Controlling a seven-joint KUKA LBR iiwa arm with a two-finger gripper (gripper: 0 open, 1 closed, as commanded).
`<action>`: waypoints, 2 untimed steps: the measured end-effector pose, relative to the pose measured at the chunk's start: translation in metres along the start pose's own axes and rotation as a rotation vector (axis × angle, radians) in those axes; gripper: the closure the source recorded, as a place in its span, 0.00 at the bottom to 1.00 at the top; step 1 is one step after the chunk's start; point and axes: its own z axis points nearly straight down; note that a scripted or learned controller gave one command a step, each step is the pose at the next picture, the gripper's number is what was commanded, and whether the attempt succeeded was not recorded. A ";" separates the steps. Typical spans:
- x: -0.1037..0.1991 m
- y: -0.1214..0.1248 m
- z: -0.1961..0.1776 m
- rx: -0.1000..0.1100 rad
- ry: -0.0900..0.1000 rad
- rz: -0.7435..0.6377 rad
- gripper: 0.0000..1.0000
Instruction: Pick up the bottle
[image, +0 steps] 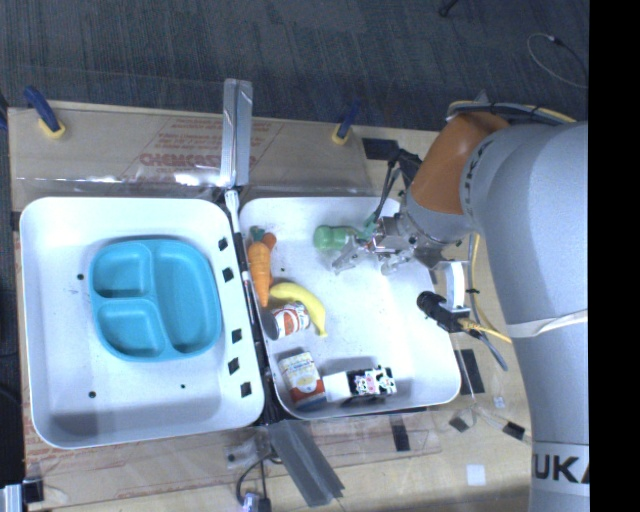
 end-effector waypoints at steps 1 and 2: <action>0.002 0.033 0.008 0.010 0.002 -0.051 0.00; 0.004 0.034 -0.002 0.010 0.002 -0.057 1.00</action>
